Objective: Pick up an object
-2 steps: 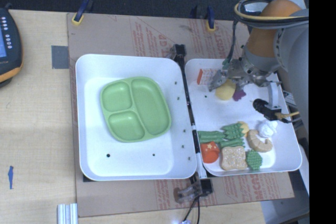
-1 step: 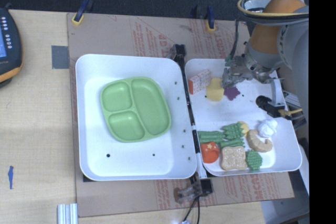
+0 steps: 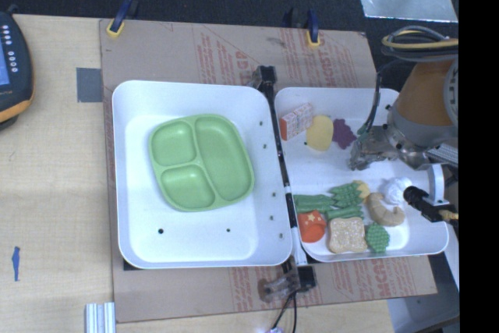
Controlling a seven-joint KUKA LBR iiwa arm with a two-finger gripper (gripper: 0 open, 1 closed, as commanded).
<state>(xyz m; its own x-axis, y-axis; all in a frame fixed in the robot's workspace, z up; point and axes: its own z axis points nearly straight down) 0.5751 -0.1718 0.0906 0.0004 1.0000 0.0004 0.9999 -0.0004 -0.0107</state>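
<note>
The pincer (image 3: 365, 154) hangs low over the right bin (image 3: 290, 101), near a purple piece (image 3: 343, 132) and a yellow piece (image 3: 320, 132); whether it is wide or narrow cannot be told, and nothing shows in its grip. Toy foods crowd the bin's near edge: tomato (image 3: 312, 224), toast (image 3: 347, 235), broccoli (image 3: 377, 237). A green divided plate (image 3: 201, 161) lies in the left bin (image 3: 132, 168).

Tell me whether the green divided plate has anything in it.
Empty. All three compartments of the green plate show bare green; it lies flat in the left bin, while the toy food sits in the right bin.
</note>
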